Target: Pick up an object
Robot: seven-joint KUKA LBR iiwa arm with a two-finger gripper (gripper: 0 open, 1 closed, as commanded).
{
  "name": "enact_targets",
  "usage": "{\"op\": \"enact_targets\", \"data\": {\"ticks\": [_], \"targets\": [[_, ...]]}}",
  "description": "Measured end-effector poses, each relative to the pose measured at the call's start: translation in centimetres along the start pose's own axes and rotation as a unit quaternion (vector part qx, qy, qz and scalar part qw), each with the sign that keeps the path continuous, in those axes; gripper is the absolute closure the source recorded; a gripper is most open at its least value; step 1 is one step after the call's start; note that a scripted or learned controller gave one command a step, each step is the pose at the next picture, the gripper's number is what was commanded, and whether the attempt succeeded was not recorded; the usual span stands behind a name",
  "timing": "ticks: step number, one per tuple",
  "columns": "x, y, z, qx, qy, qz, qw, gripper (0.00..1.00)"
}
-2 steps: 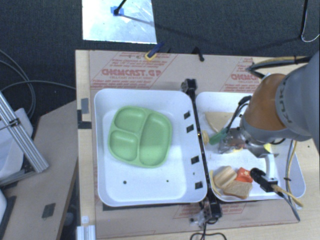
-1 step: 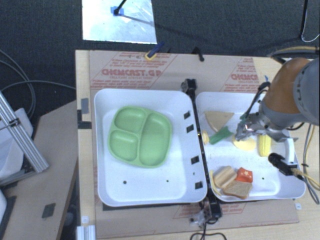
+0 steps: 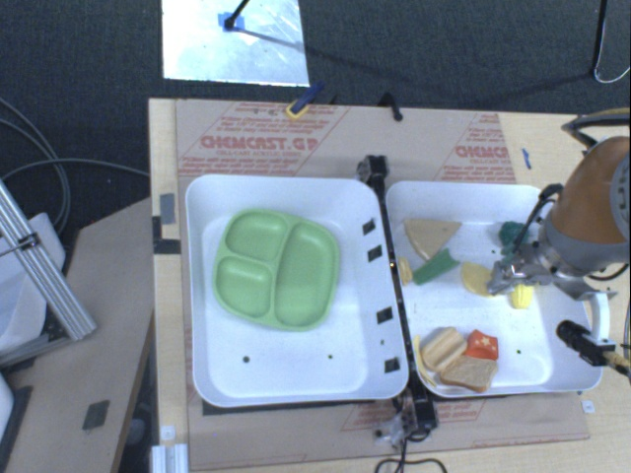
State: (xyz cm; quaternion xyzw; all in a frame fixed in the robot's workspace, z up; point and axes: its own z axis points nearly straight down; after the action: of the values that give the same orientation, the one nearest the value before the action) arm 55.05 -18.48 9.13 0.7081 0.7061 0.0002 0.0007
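My gripper (image 3: 505, 282) is low in the right bin (image 3: 532, 200), in its right half. It sits right beside a pale yellow piece (image 3: 475, 279) on its left and a small bright yellow piece (image 3: 521, 298) just below it. A teal piece (image 3: 512, 232) lies just behind it. Further left lie a tan wedge (image 3: 431, 235) and a green block (image 3: 435, 267). Near the bin's front edge are a bread roll (image 3: 441, 346), a red piece (image 3: 482, 344) and a brown toast slice (image 3: 471, 372). The arm hides whatever is directly under the gripper.
The left bin (image 3: 217, 363) holds a green divided plate (image 3: 277, 269). A black divider (image 3: 389, 294) runs between the two bins. The arm's orange band (image 3: 592, 200) hangs over the right bin's right edge. A black part (image 3: 580, 341) sticks out near the front right corner.
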Motion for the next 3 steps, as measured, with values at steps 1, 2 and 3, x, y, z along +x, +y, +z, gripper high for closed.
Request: {"op": "enact_targets", "data": {"ticks": [1,2,3], "targets": [[0.2,-6.4,0.7,0.002,0.001,0.000,1.0000,1.00],[-2.3,-1.2,-2.5,-0.003,-0.002,-0.004,1.0000,1.00],[4.6,-1.7,-9.6,-0.003,0.001,-0.006,1.0000,1.00]]}}
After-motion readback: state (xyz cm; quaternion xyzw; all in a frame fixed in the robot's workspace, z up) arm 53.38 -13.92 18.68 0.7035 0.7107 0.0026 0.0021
